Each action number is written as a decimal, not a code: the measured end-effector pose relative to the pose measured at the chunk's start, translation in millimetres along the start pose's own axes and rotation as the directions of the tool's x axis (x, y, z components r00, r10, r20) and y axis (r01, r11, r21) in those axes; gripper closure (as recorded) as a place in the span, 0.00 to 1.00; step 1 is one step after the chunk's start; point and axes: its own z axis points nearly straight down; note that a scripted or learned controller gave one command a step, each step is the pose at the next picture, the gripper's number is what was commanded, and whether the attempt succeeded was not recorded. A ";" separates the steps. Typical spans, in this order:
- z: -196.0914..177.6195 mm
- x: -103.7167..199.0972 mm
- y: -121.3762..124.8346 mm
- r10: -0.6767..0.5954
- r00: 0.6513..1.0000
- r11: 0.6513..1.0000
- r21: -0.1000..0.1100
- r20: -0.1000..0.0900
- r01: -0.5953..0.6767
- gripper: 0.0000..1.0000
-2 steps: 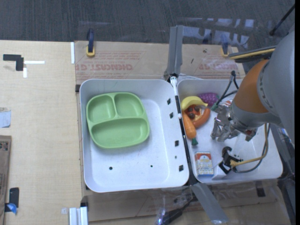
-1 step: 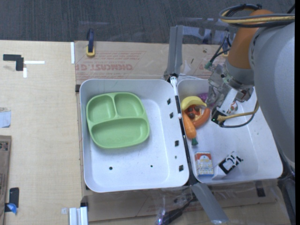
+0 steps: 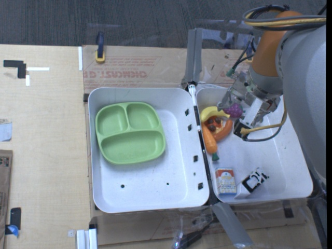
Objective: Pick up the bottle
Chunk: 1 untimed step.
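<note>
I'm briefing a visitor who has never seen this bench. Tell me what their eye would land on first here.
First, the green divided plate, lying alone in the left bin. Next, the big grey arm with its orange band, reaching in from the right, its gripper low over a bright heap of toy food at the far left corner of the right bin. Nearer the front of that bin sit a small carton and a black-and-white object.

Single fixed camera, mounted above the bench (image 3: 41, 139), looks down at a slant and takes in both white bins side by side: left bin (image 3: 104, 191) near frame centre, right bin (image 3: 290, 185) toward the right. The far bench edge and dark floor run along the top of the frame. The arm (image 3: 306, 87) enters from the right, near the lens, bulking large.
</note>
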 end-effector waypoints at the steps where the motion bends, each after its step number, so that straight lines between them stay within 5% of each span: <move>1: -105.4 9.8 35.9 0.063 0.998 0.998 -0.002 -0.001 -0.063 0.00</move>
